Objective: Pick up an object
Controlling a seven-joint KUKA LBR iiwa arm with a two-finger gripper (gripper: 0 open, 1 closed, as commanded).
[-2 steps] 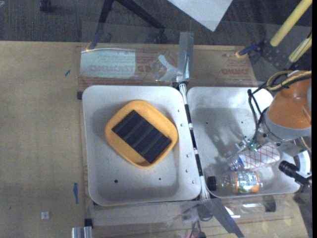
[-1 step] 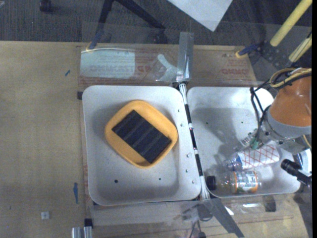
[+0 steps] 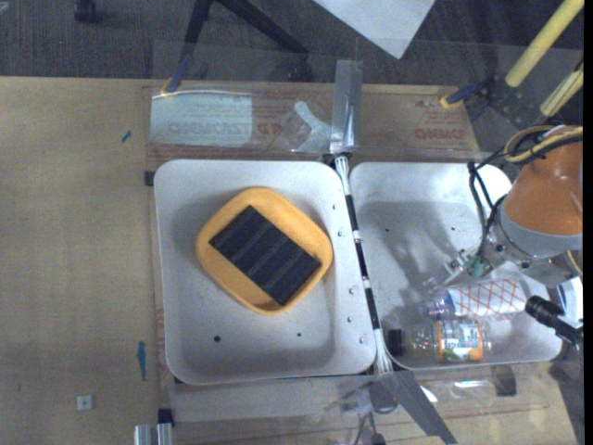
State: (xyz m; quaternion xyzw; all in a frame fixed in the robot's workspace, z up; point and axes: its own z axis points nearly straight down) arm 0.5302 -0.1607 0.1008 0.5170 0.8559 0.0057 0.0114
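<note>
Your clear plastic bottle [image 3: 443,338], orange-labelled and dark-capped, lies sideways in the right white bin [image 3: 408,202]; the gripper's [image 3: 474,269] state: cannot tell.

A yellow-orange tray [image 3: 264,250] with a black ribbed panel is seen. The clear bottle [image 3: 445,338] has an orange-green label, beside a red-latticed white packet [image 3: 488,298].

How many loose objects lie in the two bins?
2: an orange tray with a dark slatted top in the left bin, a clear plastic bottle in the right bin. The arm may hide more.
</note>
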